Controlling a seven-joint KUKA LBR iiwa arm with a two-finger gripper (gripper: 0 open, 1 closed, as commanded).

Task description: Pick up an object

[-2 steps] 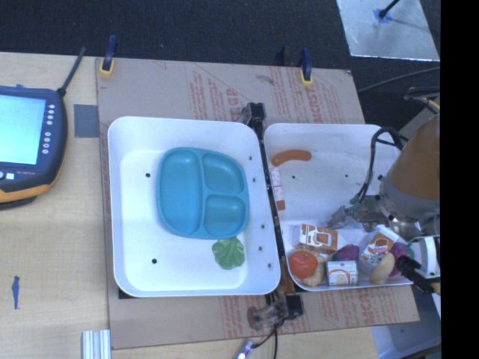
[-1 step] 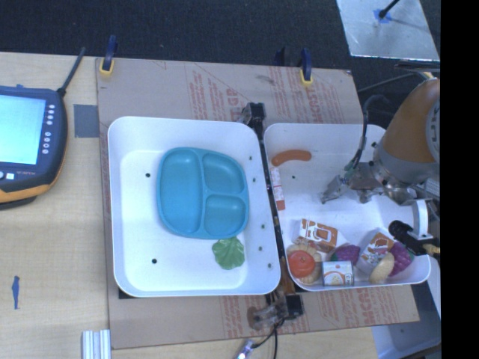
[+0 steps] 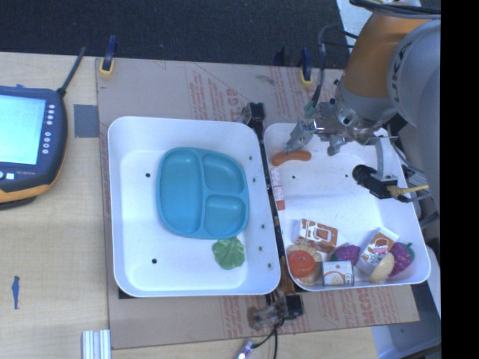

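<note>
Hot dog (image 3: 290,156) lies at the far left corner of the right bin (image 3: 419,214), just below and left of the jaws, which stand open and empty above it, so it looks like the chosen target. The gripper (image 3: 317,135) hangs over that far end, the arm (image 3: 389,58) reaching in from the right. Other toy food crowds the near edge. In the left bin (image 3: 120,200) sit a blue plate (image 3: 202,193) and a green lettuce leaf (image 3: 229,253).
</note>
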